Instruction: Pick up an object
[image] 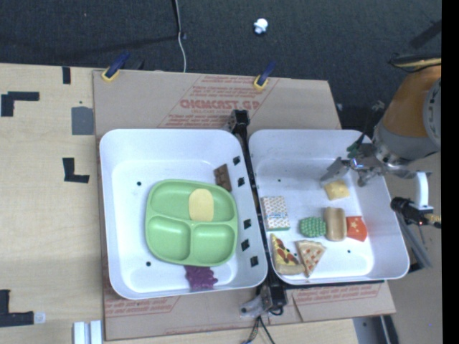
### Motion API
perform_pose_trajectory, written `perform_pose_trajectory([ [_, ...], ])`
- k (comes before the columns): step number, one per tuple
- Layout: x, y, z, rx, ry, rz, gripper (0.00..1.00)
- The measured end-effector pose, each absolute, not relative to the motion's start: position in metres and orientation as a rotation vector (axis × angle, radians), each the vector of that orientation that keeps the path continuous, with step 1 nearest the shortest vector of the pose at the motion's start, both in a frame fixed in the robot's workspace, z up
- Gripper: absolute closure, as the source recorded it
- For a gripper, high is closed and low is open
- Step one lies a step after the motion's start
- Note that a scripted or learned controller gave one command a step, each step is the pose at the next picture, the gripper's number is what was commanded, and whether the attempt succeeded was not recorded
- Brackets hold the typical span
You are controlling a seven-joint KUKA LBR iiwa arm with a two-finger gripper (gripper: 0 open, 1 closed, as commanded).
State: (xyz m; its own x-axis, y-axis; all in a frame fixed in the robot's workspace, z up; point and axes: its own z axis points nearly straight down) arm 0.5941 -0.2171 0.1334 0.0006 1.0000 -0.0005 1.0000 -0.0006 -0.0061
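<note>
We are seeing a yellow block (pixel 337 189) lying in the right bin (pixel 301 143), upper part, just under the gripper (pixel 351 169), whose fingers are spreading apart, gripping nothing. Left bin (pixel 122 149) is bearing a green plate (pixel 191 221).

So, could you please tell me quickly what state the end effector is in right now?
End effector: open, holding nothing, fingers spread just above the yellow cheese piece in the right bin.
</note>
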Motion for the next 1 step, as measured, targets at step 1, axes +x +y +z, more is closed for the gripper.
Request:
perform_pose_trajectory([
  [1,0.6043,-0.2214,0.0853,-2.218,-2.224,0.004,0.00],
])
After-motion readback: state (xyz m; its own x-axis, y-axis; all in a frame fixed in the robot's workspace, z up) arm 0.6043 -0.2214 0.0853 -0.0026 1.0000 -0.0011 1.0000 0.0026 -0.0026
